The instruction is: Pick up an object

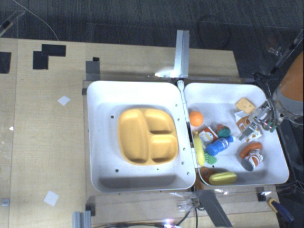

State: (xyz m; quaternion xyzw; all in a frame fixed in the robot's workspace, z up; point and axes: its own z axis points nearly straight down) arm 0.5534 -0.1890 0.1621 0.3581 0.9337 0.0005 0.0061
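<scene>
The left bin point(95, 127) holds a yellow divided plate point(147, 136). In the right bin point(209, 96) lie a cracker point(245, 105), a blue bottle point(219, 146) and an orange ball point(195, 118). My gripper point(254, 125) hovers near the cracker; whether it is spread, I cannot tell.

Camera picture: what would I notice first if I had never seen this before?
Probably the big yellow tray with three sections, sitting alone in the left bin. Next, the heap of bright toy food in the right bin: an orange ball, a blue bottle and a cracker. The robot's gripper hangs over that bin's right side.
</scene>
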